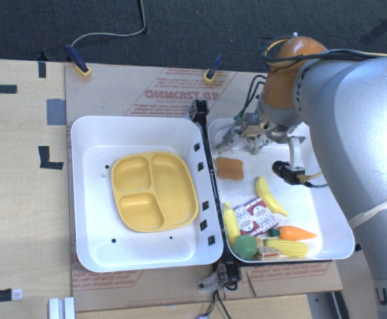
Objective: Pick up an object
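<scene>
— What is sitting closest to the camera?

— Grey robot arm (352, 118) is filling the right side, reaching in over the right bin (336, 234). An orange band (289, 72) is showing above its wrist.

— Where is the gripper?

— The gripper (246, 135) is hanging over the far left corner of the right bin, just beyond a brown bread-like piece (230, 169). I cannot tell whether it is spread or pressed together, and nothing is showing between its tips.

— What else is lying in that bin?

— A yellow banana (270, 196) is lying near the middle, a red and white packet (254, 216) just below it. Along the near edge, a green round piece (245, 246), a corn cob (286, 247) and an orange carrot (297, 232) are lying close together — all apart from the gripper.

— And the left bin?

— The left bin (90, 178) is holding a yellow divided plate (154, 191), lying flat. Both bins are resting on cardboard (147, 92) over the wooden surface (14, 178).
</scene>
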You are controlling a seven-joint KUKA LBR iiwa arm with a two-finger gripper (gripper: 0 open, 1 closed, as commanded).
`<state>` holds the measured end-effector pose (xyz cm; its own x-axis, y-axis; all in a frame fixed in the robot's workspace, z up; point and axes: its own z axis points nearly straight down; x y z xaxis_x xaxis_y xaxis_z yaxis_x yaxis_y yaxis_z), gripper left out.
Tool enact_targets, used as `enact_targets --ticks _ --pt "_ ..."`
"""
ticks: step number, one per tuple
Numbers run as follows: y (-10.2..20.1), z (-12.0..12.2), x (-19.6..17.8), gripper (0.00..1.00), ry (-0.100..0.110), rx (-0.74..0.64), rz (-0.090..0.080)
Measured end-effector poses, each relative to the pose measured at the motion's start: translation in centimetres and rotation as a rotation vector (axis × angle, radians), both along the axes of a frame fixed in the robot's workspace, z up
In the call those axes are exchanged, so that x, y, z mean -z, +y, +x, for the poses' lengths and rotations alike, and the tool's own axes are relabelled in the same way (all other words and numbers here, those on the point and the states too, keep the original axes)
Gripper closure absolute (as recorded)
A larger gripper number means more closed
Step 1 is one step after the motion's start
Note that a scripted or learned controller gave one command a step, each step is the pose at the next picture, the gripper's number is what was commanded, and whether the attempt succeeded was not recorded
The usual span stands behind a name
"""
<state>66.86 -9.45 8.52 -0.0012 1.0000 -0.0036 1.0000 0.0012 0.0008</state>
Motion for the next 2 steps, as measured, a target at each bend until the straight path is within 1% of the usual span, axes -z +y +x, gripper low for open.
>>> enact_targets --ticks 2 --pt "-0.16 0.0 -0.01 0.0 0.0 0.0 0.0"
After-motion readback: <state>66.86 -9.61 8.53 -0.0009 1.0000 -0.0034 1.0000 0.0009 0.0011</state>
